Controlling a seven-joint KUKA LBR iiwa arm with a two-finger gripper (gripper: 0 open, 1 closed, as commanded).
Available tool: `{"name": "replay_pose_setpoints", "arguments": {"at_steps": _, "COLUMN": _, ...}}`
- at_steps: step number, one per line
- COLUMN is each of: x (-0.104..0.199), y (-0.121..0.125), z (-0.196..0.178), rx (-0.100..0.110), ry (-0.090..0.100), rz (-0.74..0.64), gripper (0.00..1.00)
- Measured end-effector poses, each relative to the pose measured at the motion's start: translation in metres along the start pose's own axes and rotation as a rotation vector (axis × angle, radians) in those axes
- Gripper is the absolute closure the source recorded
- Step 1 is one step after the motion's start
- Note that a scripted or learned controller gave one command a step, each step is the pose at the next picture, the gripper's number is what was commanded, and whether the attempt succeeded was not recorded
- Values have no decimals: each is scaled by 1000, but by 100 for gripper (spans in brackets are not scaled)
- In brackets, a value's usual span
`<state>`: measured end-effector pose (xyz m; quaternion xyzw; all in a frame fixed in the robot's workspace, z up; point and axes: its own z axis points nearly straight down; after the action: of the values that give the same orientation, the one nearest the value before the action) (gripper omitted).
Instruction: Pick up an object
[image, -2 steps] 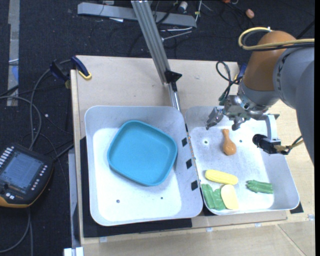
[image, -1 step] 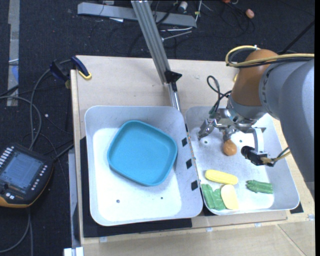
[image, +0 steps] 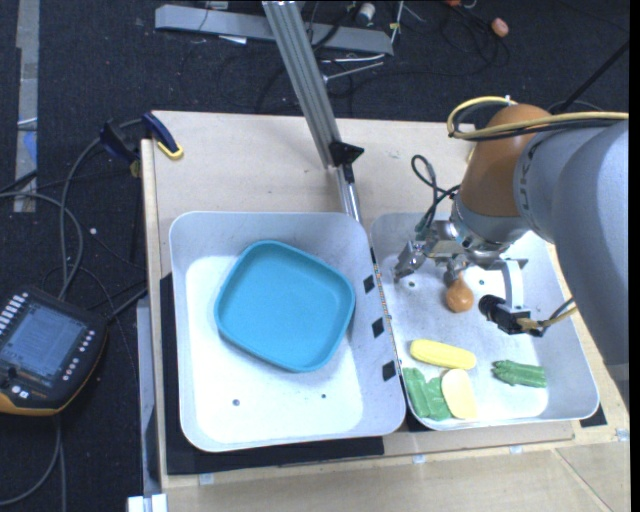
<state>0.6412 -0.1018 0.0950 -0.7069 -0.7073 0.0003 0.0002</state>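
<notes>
The right bin (image: 560, 300) holds several small items. A brown, egg-shaped object (image: 459, 296) lies near its middle, and a yellow oblong piece (image: 443, 354) lies nearer the front. A pale yellow piece (image: 460, 393) and a green piece (image: 427, 392) sit at the front left corner, with another green piece (image: 519, 373) to the right. My gripper (image: 430, 267) hangs over the bin's back left part, just up and left of the brown object. It is open, and nothing shows between its fingers.
A blue square plate (image: 285, 304) lies in the left bin (image: 200, 400). A slanted metal pole (image: 312, 85) rises from the back, between the bins. The grey arm (image: 580, 190) covers the right bin's back right. A handheld controller (image: 40, 350) rests on the floor at the left.
</notes>
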Motion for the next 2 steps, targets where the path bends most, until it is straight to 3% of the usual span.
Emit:
{"name": "replay_pose_setpoints", "arguments": {"at_steps": 1, "x": 0, "y": 0, "z": -11, "rx": -1, "ry": 0, "rz": 0, "gripper": 100}}
{"name": "replay_pose_setpoints", "arguments": {"at_steps": 2, "x": 6, "y": -1, "z": -72, "rx": -6, "ry": 0, "rz": 0, "gripper": 100}}
